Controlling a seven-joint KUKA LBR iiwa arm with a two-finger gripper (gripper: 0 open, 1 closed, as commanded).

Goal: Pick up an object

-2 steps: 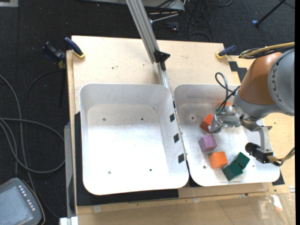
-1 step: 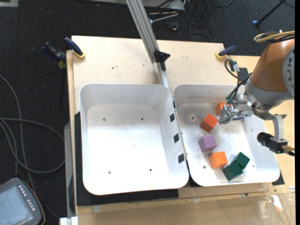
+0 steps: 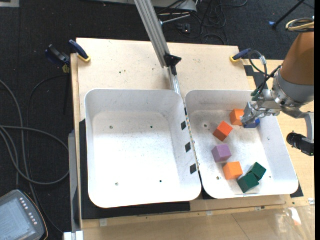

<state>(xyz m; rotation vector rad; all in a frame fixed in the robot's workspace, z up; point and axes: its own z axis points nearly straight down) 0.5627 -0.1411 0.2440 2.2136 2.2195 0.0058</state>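
No writing, label or number is legible here — none anywhere.

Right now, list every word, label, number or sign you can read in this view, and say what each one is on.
No text is legible anywhere.
The black marks on the divider between the bins could be labels; too small to read.
The device at lower left has a screen; blurred, nothing reads.
The blocks, including the purple block and the orange block, bear no visible print.
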